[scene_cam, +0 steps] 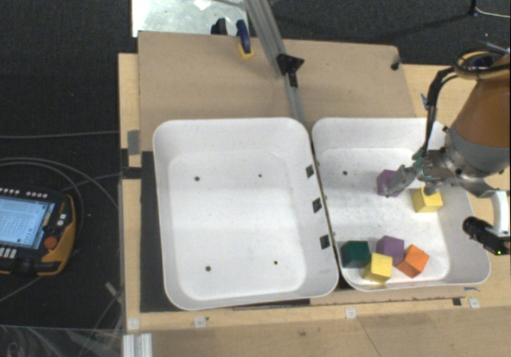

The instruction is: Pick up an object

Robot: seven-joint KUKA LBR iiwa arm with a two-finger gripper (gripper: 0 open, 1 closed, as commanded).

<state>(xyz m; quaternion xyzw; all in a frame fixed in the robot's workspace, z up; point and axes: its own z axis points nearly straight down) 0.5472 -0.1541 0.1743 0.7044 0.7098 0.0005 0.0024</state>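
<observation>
In the right bin (351,140), over toward its right side, a small purple block (389,182) sits at the tip of the gripper (406,178), and from this slanted view I cannot tell whether the block is actually pinched or simply lying against the tool, nor how wide the hand stands. Just beside it, to the right and a touch nearer the camera, a yellow block (426,200) rests on the bin floor under the wrist. The grey arm (479,128) with its orange band reaches in from the right edge. Down along the near wall of the same bin there is a little cluster: a dark green block (355,253), a second yellow block (379,267), a second purple block (390,247) and an orange block (413,260), all close together. The left bin (172,212) lies alongside, touching the right one at the middle seam. Off the bench to the left, a handheld control pad (30,228) glows blue.
</observation>
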